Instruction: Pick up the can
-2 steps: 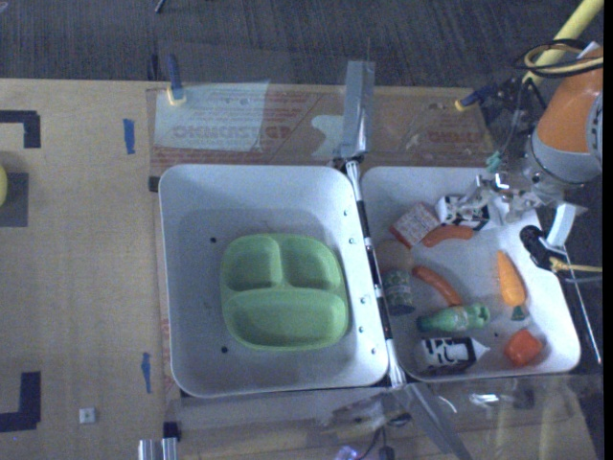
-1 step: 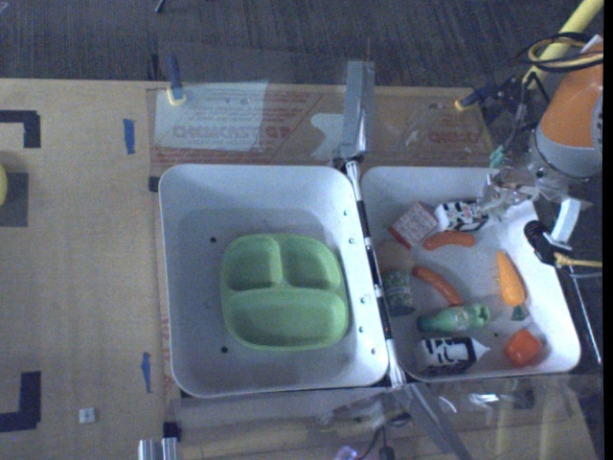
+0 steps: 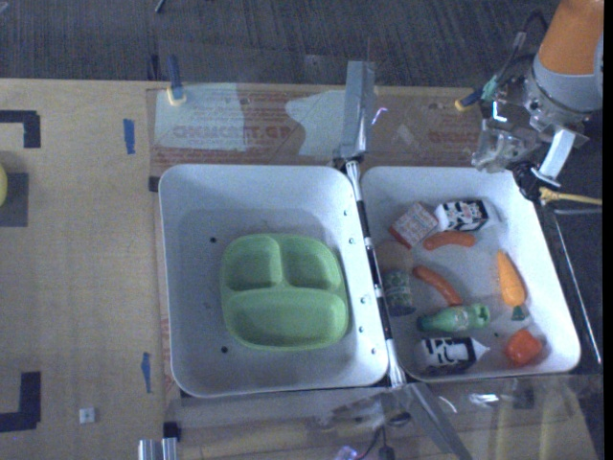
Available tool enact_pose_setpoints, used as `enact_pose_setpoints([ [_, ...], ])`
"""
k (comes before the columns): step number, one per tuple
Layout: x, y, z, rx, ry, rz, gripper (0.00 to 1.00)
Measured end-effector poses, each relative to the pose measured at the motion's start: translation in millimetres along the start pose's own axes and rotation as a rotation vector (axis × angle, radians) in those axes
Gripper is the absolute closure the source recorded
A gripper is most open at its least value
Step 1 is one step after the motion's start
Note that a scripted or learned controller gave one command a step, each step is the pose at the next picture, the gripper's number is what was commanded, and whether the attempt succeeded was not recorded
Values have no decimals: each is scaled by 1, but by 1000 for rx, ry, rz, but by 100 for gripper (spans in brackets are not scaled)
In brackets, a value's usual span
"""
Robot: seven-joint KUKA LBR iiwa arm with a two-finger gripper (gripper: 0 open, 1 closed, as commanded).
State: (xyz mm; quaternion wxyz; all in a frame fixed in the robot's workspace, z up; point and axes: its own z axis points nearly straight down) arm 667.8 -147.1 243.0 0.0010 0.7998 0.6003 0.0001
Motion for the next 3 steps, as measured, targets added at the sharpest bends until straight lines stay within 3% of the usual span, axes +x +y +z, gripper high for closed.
enact_pose_setpoints([
  [1,-53,-40,8,4,0,-4,100],
  [3,-51,-38,-12,0,-3,-8,100],
])
